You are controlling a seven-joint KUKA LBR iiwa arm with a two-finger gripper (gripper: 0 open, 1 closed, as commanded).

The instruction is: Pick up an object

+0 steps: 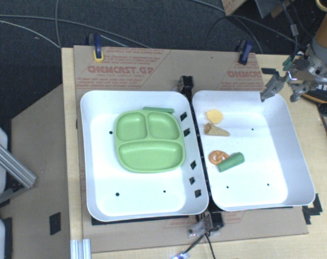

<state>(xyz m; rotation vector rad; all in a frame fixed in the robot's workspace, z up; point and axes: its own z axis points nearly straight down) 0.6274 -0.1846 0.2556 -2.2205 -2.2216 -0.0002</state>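
Hand [283, 88] hovers open and empty over the right bin's [271, 196] far corner, well apart from the pretzel [218, 156] and green cylinder [231, 162].

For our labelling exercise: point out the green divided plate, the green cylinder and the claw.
green divided plate [149, 156], camera view, large lower compartment.
green cylinder [231, 162], camera view, middle of its side.
claw [283, 88], camera view, between its fingertips.

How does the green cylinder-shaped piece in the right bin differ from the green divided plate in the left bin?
The small green cylinder-shaped piece is a darker green; the light green divided plate is paler. The cylinder is far smaller than the plate. The cylinder lies tilted, touching an orange pretzel-shaped piece; the plate sits flat with nothing on it. Both are green and rest in shallow white bins.
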